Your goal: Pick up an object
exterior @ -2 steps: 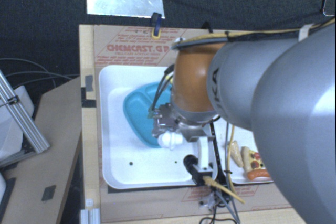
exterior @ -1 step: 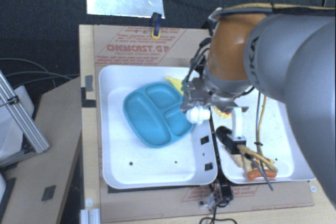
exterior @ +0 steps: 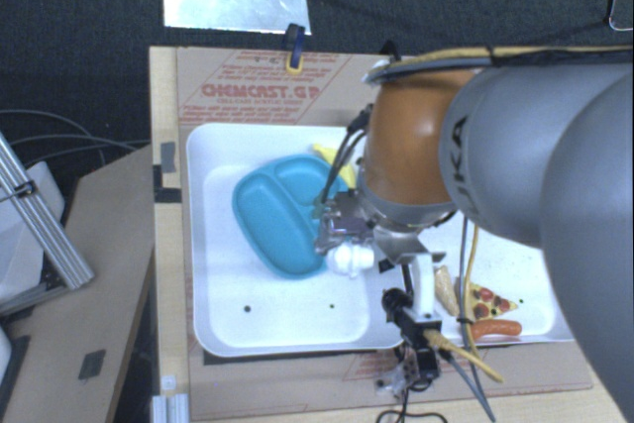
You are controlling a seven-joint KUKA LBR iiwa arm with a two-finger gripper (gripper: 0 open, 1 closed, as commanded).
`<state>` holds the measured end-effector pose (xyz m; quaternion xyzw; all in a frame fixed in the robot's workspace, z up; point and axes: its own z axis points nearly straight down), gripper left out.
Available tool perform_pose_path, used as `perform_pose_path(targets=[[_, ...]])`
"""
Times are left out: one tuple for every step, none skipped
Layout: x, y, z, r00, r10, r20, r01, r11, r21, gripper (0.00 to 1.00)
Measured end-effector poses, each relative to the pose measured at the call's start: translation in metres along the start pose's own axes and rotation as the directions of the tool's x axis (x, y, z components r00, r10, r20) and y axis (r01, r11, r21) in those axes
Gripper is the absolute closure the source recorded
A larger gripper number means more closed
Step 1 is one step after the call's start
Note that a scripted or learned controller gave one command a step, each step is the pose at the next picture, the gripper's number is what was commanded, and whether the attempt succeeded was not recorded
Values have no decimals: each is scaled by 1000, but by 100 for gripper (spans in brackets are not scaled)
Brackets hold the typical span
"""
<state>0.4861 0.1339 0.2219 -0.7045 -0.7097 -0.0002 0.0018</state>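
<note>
The arm [exterior: 515, 144] is covering most of the right bin [exterior: 525, 312] and a yellow object [exterior: 327, 156] at frame centre.

**Readable print: the cardboard and the arm**

The cardboard sheet [exterior: 260, 84] lying under the white bins carries red printing; its largest line reads roughly "CHEMCAST GP", and the smaller lines above and below it are too blurred to make out. On the grey arm [exterior: 515, 154], just past the orange band, black letters "KA" show, part of a longer brand name.
</note>
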Motion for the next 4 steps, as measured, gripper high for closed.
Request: perform_pose_path(targets=[[-47,1,-31,1000,10,3,-10,1000,-7,100],[-3,24,-74,1000,-1,0,1,1000,-9,100],[19,39,-69,1000,2,2,-2,1000,-6,100],[56,-1,-131,1000,-2,-2,2,1000,-8,100]])
